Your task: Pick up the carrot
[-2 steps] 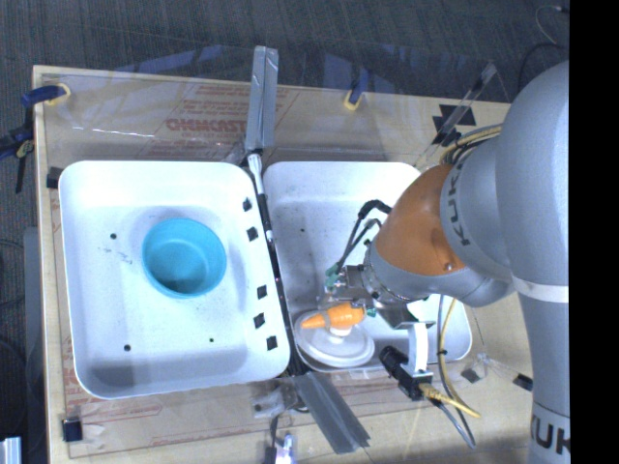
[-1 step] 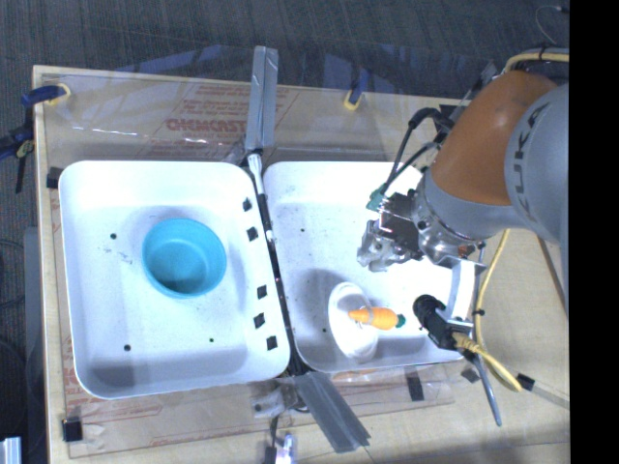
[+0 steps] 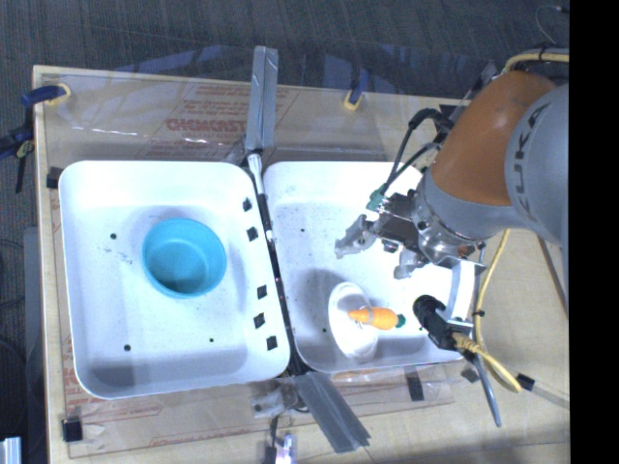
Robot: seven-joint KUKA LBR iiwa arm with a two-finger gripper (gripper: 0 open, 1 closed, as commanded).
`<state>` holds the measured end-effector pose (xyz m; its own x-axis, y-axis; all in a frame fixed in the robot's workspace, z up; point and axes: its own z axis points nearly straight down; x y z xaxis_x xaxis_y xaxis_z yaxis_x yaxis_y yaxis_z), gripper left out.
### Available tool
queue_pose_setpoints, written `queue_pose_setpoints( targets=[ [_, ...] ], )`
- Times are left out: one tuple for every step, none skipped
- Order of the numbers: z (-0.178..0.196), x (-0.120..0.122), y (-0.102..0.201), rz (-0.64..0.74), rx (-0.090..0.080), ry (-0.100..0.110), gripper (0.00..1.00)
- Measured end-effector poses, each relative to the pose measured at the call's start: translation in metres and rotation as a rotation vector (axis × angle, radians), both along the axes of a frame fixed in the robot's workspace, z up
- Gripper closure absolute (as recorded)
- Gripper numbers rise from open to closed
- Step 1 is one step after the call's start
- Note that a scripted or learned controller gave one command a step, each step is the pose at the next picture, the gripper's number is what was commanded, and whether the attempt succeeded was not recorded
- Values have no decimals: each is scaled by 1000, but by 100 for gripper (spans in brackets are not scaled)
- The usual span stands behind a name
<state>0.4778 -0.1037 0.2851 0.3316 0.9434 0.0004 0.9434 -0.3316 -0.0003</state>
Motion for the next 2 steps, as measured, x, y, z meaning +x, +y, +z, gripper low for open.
queue_pose_setpoints(
  targets=[
    [-115, -2, -75, 72, 2, 5, 0],
    [-188, 3, -100, 228, 0, -10, 0]
  ],
)
